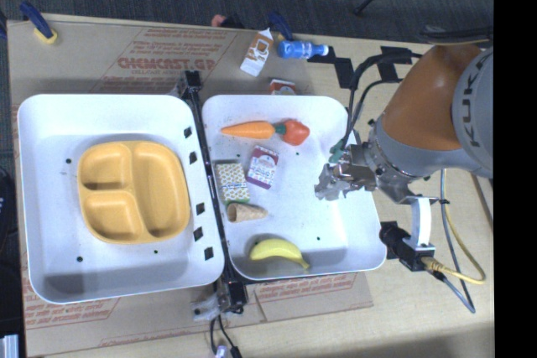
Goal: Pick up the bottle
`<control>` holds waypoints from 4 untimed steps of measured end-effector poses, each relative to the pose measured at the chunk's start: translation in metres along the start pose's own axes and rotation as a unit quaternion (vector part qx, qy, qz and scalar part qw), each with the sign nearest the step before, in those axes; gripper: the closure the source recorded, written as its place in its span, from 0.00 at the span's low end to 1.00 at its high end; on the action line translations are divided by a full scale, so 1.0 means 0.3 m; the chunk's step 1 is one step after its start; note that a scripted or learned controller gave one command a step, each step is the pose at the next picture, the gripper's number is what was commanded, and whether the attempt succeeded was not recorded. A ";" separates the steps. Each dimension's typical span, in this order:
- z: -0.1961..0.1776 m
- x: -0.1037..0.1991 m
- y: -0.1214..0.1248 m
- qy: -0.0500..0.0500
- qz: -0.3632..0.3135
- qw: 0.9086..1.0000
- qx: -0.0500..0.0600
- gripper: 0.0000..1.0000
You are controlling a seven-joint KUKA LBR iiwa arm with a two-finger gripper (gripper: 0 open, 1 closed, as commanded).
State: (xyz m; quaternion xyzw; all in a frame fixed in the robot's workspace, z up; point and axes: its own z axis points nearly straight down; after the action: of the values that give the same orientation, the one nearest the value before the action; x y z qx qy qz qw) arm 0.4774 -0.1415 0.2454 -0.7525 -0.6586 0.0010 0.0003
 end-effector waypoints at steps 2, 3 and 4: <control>0.101 -0.123 0.013 0.000 -0.075 0.997 0.000 1.00; 0.093 0.004 -0.004 0.001 -0.114 0.993 0.001 1.00; 0.105 -0.061 0.004 0.000 -0.039 0.999 0.000 1.00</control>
State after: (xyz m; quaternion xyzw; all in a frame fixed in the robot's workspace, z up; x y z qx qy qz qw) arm 0.4762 -0.1599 0.2138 -0.7259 -0.6878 0.0010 0.0006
